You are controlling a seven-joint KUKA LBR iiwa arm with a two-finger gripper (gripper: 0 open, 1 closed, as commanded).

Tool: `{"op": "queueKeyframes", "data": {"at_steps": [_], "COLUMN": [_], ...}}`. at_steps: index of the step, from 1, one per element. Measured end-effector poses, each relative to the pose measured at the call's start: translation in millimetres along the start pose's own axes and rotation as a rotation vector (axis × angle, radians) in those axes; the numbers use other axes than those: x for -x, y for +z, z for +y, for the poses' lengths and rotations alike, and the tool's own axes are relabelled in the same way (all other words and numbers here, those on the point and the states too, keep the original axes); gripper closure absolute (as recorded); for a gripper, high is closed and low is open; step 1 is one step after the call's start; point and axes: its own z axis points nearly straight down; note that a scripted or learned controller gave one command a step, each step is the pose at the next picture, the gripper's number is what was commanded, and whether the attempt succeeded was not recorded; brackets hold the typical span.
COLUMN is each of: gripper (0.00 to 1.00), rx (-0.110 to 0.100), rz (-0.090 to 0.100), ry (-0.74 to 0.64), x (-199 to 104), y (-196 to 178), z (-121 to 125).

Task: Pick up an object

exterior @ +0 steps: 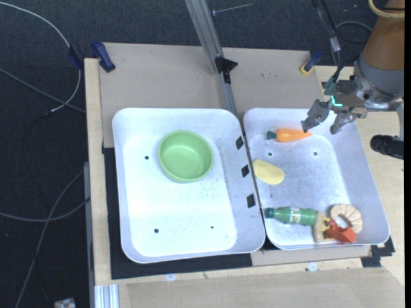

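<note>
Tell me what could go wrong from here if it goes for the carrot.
1. The hand, fingers spread, sits above and right of the carrot, near its tip rather than over its middle; closing there may pinch only the end and let it slip.
2. The carrot lies close to the right bin's far wall, so one finger might catch the rim on the way down.
3. A carrot is round and could roll away when nudged.

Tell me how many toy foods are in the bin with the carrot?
4: the carrot at the far end, a yellow piece in the middle, a green bottle at the near end, and a shrimp in the near right corner.
</note>
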Motion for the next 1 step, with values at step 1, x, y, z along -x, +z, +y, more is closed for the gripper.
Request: {"op": "queueKeyframes", "data": {"at_steps": [1], "gripper": [0.00], "rx": [0.005], "rz": [0.000], "ry": [0.000], "x": [0.0], "y": [-2.6], "z": [0.8]}}
